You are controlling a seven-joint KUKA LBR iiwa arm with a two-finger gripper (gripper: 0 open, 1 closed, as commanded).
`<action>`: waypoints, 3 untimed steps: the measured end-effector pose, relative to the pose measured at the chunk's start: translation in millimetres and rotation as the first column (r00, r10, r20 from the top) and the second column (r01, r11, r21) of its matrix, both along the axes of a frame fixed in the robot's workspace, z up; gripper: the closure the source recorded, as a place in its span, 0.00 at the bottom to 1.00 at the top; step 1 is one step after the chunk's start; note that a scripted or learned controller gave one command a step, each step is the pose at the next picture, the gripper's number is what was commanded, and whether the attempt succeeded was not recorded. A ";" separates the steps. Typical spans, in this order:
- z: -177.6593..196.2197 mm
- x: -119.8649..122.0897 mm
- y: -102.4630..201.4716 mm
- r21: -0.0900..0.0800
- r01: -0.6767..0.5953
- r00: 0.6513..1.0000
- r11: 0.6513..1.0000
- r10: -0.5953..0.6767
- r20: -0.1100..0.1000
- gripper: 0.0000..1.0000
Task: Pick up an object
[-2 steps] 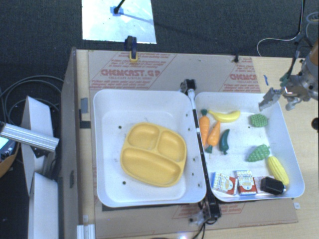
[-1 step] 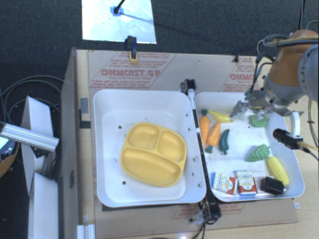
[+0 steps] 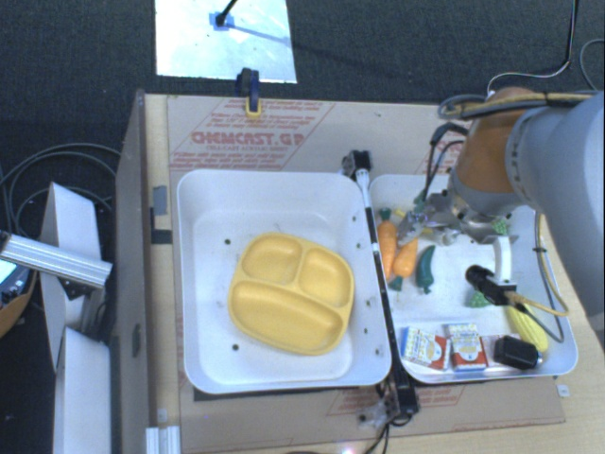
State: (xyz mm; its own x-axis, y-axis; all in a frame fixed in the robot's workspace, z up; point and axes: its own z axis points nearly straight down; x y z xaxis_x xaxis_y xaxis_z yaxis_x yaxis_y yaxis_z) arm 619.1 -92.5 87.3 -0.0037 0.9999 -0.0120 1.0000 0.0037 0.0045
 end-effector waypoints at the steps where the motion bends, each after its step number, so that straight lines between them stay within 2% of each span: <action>1: -0.9 -47.2 2.1 0.005 0.008 1.000 1.000 -0.008 0.003 0.00; 2: -0.9 10.5 -2.8 -0.001 0.003 1.000 1.000 -0.003 -0.001 0.00; 3: -0.5 -35.2 0.9 0.005 0.008 1.000 1.000 -0.008 0.001 0.00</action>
State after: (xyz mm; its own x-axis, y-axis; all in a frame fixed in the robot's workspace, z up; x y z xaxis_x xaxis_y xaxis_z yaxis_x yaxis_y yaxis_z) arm 584.0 -91.5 86.8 0.0041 1.0000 -0.0071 1.0000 -0.0041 0.0058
